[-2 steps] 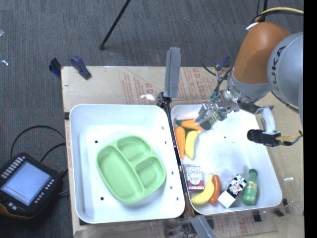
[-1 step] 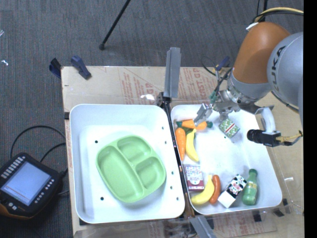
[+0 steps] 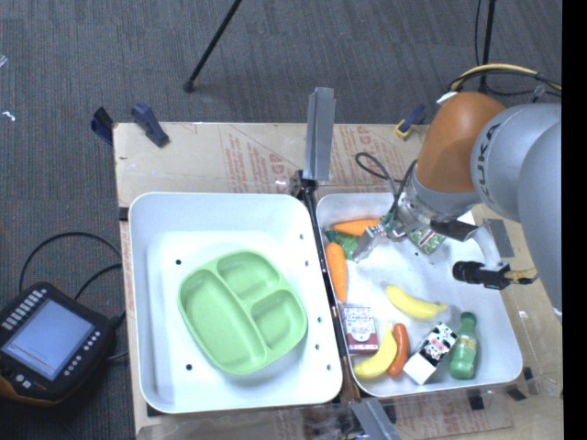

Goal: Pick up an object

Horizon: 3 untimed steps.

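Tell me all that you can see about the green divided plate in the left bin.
The green plate is pale green and looks like smooth plastic. It is roughly oval with rounded corners and has three compartments: one long one along its lower left and two smaller ones toward the upper right. All three hold nothing. It lies flat, right side up, turned at a slant, near the middle of the left bin. It rests on the bin's white floor and touches nothing else.
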{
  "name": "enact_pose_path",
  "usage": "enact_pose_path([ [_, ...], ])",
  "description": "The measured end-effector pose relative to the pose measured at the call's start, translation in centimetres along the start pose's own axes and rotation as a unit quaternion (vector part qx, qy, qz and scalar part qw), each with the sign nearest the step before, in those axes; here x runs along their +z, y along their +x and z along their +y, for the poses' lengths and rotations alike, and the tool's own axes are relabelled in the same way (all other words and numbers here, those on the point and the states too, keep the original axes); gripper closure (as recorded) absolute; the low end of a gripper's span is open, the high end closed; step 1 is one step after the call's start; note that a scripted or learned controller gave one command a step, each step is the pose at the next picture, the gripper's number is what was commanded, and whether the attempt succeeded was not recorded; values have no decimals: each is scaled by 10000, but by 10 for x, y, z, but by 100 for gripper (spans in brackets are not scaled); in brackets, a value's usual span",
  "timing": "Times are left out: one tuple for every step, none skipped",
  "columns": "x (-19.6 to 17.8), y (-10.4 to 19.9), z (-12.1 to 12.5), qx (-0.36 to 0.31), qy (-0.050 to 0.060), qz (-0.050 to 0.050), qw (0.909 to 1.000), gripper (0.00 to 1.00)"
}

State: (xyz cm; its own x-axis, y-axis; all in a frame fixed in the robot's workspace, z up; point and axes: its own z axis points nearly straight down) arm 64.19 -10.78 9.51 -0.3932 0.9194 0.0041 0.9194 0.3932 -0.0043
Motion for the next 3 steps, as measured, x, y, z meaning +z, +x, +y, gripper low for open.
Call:
enact_pose_path([
  [12,13,-88,-609,15,16,9981,0],
  [6,11,-91,-562,39,41,9984,100],
  [-109,67,-44,756,13,-2,9971,100],
])
